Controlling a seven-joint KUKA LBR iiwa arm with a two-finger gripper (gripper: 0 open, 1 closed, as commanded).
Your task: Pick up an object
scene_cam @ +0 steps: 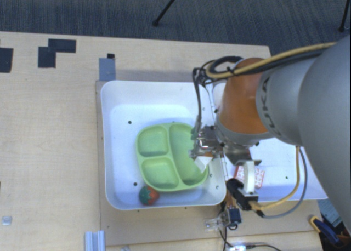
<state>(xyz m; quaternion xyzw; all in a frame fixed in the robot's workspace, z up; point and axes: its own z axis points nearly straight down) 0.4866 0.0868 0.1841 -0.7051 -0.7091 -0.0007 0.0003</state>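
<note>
Gripper point(201, 147) of the grey arm hangs low over the left white plastic bin point(118, 135), at the bin's right side, just above the right rim of the light green plastic plate with three compartments point(167, 159). Whether the pincer is apart or together I cannot tell, because the orange wrist band point(241, 104) and the metal body under it cover the lower part, and I see nothing clearly clamped in it.

The green plate lies in the middle of the left bin, and most of its surface spreads to the left of the gripper and a little nearer in the scene. Its long compartment runs along the right edge, from far to near, and this edge is the part directly under the tool. So I judge that the coming move depends on this rim: a short descent could meet it, while the two smaller compartments are further left.

A small round toy, red with some green point(148, 195), rests at the near edge of the same bin, touching or almost touching the near-left corner of the plate, well apart from the gripper, down and to the left. A red and white packet point(256, 177) lies in the right bin point(285, 159), partly hidden behind the arm.
</note>
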